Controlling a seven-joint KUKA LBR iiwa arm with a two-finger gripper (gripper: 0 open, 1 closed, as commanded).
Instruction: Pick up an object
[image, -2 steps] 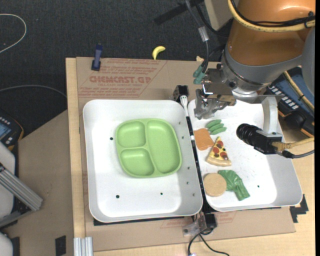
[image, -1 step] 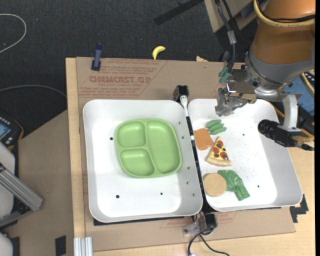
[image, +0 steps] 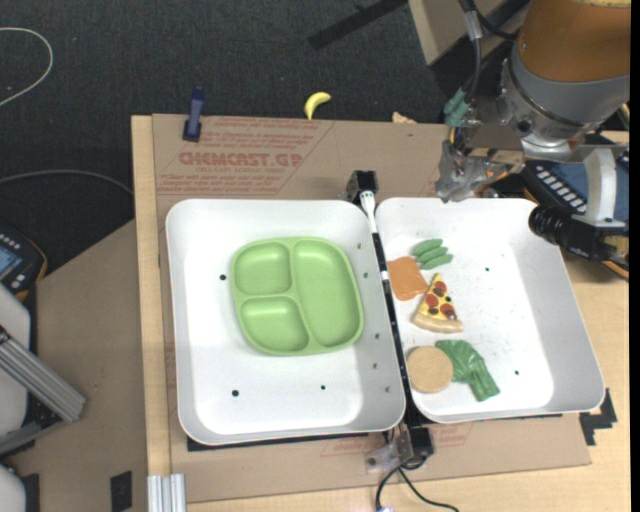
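Observation:
Several toy foods lie along the left side of the right white bin (image: 540, 300): green pea pods (image: 431, 252), an orange piece (image: 405, 278), a pizza slice (image: 437, 305), a round tan cookie (image: 431, 369) and a green leafy piece (image: 468, 367). My gripper (image: 459, 186) hangs over the bin's far edge, above and behind the pea pods, with nothing seen between its fingers. The grey and orange arm (image: 570, 60) comes in from the upper right.
A green three-compartment plate (image: 297, 296) sits in the left white bin (image: 200, 330). A black clip (image: 362, 184) joins the bins at the back. On the cardboard behind lie a blue object (image: 193, 114) and a small yellow banana (image: 317, 102).

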